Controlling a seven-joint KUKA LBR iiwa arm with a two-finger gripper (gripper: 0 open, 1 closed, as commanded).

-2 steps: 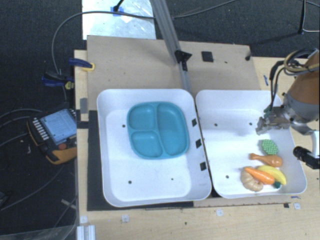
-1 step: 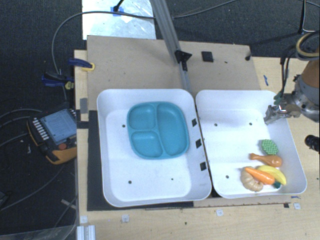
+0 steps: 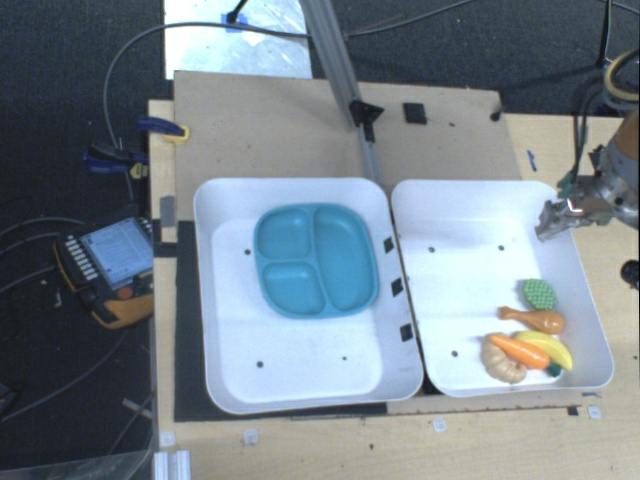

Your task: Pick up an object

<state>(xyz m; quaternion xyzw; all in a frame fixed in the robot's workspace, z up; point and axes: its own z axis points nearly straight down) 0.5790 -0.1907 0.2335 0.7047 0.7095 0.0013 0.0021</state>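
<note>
Toy foods lie bunched in the near right corner of the right bin (image 3: 470,228): a green round piece (image 3: 538,293), a brown drumstick (image 3: 535,319), a yellow banana (image 3: 548,348), an orange carrot (image 3: 520,351) and a tan piece (image 3: 503,365). My gripper (image 3: 556,219) hovers over the bin's far right rim, well above and behind the pile. Nothing shows between its fingers.
The left bin (image 3: 230,368) holds a blue divided plate (image 3: 314,260). A grey pole (image 3: 335,53) slants across the back of the bench. Clamps (image 3: 150,128) and a handheld device (image 3: 108,258) sit off the bench at the left.
</note>
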